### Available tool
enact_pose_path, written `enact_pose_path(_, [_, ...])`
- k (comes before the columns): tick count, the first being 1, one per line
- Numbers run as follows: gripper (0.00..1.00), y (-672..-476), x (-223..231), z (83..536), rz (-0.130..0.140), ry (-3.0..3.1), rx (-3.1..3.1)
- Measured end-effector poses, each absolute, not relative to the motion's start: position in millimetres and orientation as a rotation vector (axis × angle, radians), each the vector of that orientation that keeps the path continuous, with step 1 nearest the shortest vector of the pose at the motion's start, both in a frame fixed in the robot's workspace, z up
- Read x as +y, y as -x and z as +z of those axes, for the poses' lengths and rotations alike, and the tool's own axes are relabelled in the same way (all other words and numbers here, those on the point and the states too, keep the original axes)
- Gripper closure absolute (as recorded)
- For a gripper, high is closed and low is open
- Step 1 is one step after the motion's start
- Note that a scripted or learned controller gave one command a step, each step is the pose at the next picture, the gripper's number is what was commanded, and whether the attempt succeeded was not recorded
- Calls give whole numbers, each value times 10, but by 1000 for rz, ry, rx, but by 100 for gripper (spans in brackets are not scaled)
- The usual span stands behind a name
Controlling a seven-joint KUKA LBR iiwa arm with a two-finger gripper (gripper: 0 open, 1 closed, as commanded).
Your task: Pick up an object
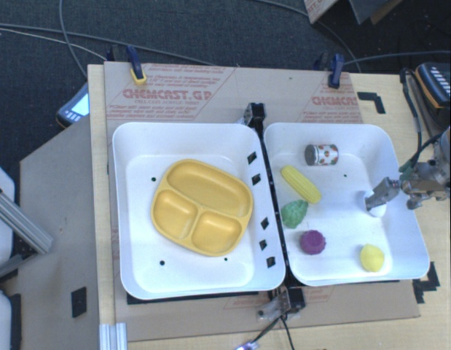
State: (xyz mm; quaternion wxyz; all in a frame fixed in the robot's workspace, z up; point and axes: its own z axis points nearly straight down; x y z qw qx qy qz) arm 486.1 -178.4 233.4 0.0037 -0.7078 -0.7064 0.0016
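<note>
On the left, the yellow divided tray point(202, 207) is lying flat in the left bin point(130, 195), well apart from anything the arm is reaching for; it is wide and shallow, so I judge it a poor target for a two-finger grasp.

Moving right, the candidates for picking are sitting in the right bin point(400, 232). A small can point(321, 154) is lying on its side near the far wall, a yellow corn cob point(300, 183) is lying slantwise just below it, a green lump point(294, 212) is resting just beside the cob's lower end, a purple round fruit point(312, 241) is sitting nearer the front, and a yellow lemon-like piece point(371, 257) is lying toward the front right corner.

At the far right, the pincer point(377, 199) is hanging low over bare floor near the bin's right wall, with nothing between its fingers; I cannot tell whether they are spread or pressed together.

The risk, as I am judging it, is closing on nothing, since no object lies beneath it. The round pieces are likely to roll or squirt out of a pinch, the can may roll away, and a descent near the wall may clip the rim.
</note>
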Motion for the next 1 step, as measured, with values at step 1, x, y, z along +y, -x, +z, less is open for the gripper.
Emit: enact_pose_path(1, [0,-4877,-1784,2361,0,2220,-2220])
